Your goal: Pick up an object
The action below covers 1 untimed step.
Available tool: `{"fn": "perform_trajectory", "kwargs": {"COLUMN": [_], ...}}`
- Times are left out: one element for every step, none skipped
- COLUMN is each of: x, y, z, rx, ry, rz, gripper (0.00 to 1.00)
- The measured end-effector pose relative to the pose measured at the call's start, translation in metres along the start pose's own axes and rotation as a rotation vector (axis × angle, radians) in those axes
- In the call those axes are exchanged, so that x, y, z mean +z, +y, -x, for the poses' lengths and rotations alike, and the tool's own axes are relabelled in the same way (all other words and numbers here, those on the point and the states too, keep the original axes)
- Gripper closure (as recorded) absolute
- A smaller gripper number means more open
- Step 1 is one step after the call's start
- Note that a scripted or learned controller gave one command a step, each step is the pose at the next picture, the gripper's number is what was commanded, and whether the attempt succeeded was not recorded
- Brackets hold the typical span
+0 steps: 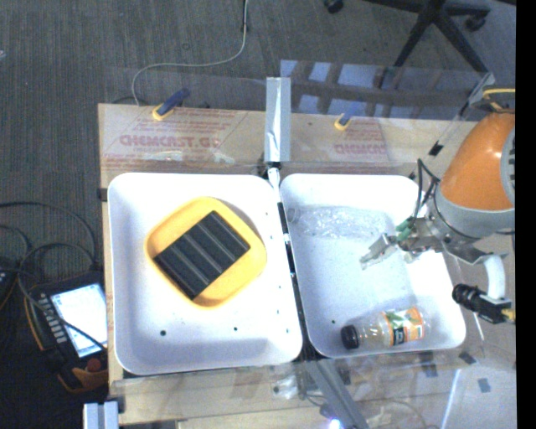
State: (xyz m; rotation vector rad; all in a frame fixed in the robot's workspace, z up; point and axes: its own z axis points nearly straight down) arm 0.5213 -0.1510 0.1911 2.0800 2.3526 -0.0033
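Bench [184, 138], two white bins [126, 251] side by side

A dark grey carpeted floor [100, 50] surrounds the bench [201, 138], whose top is a pale wooden board printed with faded red lettering. Two clamps with blue and yellow handles [170, 103] sit at its far edge, and a metal bar [276, 126] runs upright between them. A thin white cable [201, 59] curls over the carpet. A black chair base [435, 25] stands at the upper right. A lit handheld screen [71, 314] with black cords lies on the floor at left.
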Motion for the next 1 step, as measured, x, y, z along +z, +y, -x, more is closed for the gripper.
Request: {"fn": "perform_trajectory", "kwargs": {"x": [0.0205], "y": [-0.0451], "z": [0.0623], "rx": [-0.048], "ry": [-0.001], "rz": [-0.001], "gripper": [0.0]}}
